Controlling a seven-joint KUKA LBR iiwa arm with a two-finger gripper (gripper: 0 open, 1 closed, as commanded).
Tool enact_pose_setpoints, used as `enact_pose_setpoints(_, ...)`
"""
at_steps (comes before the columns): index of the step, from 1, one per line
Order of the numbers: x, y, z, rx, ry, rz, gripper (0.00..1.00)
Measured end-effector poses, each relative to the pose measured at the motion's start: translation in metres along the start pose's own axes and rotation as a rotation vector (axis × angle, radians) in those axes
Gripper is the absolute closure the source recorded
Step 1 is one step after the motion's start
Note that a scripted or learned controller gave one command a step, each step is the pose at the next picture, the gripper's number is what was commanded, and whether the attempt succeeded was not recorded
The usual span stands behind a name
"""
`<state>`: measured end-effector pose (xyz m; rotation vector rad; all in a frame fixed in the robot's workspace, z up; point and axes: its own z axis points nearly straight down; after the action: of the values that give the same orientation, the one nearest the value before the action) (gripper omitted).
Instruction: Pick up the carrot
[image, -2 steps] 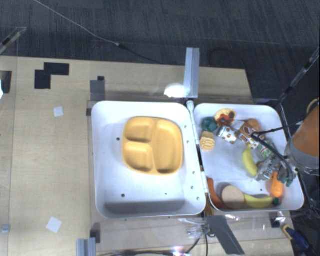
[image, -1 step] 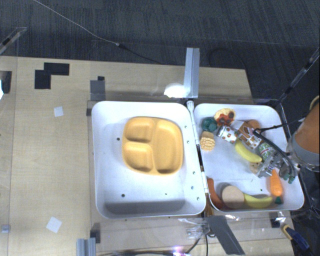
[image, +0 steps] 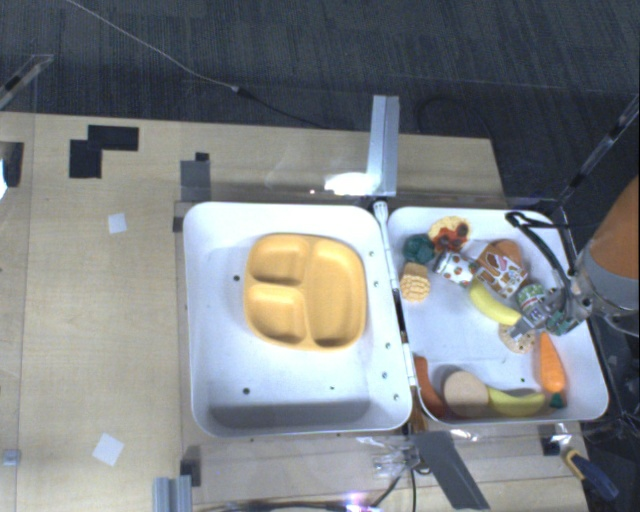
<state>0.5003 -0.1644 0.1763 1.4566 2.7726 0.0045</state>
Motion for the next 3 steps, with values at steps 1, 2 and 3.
enact_pose_setpoints(1, -0.006, -0.004, 0.087, -0.002, -0.003, -0.171, 1.00)
enact_pose_setpoints(2, -0.032, -0.024, 0.086, -0.003, -0.006, -0.468, 1.00)
enact_pose_setpoints(3, 0.007, -0.008, 0.013, 0.000, 0.000, -0.230, 1.00)
